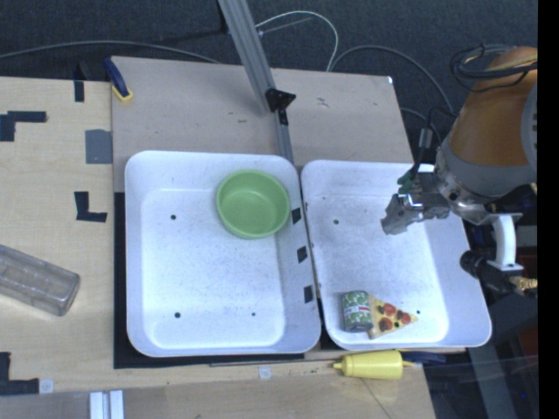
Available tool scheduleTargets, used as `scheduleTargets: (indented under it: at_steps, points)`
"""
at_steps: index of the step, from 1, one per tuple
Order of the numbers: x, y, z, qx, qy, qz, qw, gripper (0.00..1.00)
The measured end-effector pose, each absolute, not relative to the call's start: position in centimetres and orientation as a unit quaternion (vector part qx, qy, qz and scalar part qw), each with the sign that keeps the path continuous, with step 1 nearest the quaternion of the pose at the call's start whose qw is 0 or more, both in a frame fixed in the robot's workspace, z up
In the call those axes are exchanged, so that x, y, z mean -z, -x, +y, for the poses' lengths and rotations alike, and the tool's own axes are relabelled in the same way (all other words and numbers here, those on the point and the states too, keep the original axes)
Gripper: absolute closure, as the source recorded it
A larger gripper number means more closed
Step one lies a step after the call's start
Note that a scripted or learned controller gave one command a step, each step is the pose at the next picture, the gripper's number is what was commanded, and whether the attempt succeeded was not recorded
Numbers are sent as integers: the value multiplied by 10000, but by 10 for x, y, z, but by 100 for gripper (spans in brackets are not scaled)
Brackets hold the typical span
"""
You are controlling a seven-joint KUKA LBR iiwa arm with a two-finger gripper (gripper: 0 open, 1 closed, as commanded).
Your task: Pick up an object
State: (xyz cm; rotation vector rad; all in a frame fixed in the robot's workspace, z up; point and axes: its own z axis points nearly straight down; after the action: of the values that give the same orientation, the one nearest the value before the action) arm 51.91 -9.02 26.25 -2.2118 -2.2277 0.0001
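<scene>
The gripper point(395, 220) hangs above the right bin point(349, 190), whether apart or together I cannot tell, while the small green can point(355, 310) near its front edge looks light, stiff, best pinched across its sides.

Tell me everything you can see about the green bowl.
The green bowl is round, pale green and looks like smooth plastic. It stands upright, open side up, and appears empty. It sits in the left bin, in its far right corner, close to the wall shared with the right bin. Nothing else touches it.
</scene>
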Motion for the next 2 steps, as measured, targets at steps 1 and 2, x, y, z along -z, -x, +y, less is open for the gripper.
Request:
scheduleTargets:
  at_steps: [1, 2]
  points:
    - [-245, -518, -39, -7, 7049, -7093, 18, 100]
    - [-230, -520, 12, -12, 7049, -7093, 19, 100]
